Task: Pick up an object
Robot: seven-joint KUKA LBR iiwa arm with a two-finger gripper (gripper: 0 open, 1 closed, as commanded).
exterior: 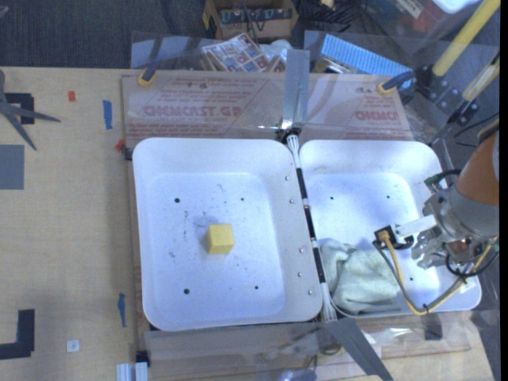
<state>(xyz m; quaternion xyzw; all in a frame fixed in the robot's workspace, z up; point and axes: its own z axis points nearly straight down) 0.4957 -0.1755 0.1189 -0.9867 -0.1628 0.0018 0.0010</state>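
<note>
The gripper (419,248) hangs over the right bin (361,161) at about four o'clock, and I can't tell how it is set. A pale cloth (361,276) lies just at its nine o'clock. Well off at nine o'clock, a yellow block (220,238) sits mid left bin (159,165)

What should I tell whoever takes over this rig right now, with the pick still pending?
Gripper: low over the right bin, near its right edge, beside the white cloth; whether it is open or shut can't be told.
Things: yellow block lies alone in the left bin; the cloth is bunched in the right bin's near corner.
Done: nothing visibly lifted.
Left: grasp one object and raise it.
</note>
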